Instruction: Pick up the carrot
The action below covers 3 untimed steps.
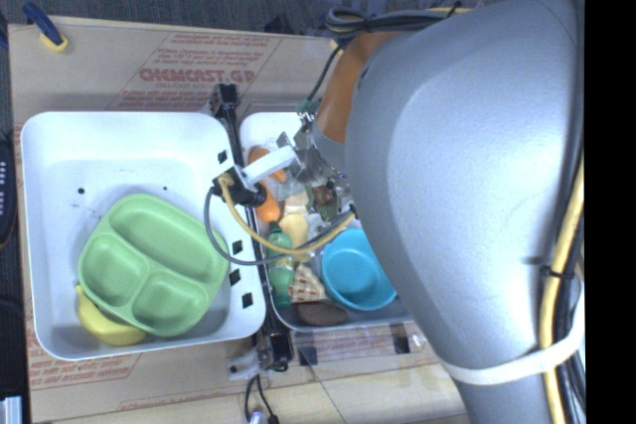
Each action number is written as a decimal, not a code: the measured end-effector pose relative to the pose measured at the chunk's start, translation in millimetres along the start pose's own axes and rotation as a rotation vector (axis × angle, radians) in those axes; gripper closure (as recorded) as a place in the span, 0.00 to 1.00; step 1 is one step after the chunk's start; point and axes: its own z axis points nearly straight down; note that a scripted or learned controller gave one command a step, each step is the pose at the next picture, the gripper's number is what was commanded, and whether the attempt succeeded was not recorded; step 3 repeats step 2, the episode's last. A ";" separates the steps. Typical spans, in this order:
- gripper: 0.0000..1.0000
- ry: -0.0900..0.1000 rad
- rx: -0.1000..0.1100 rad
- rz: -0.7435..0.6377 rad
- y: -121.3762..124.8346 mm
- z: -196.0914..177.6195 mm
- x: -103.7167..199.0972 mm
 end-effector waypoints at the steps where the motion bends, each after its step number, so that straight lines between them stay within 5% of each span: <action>1: 0.00 0.000 0.000 0.000 0.0 0.0 0.0; 2: 1.00 -0.007 0.007 -0.014 -1.5 -8.8 0.3; 3: 1.00 -0.007 0.007 -0.014 -1.5 -8.8 0.3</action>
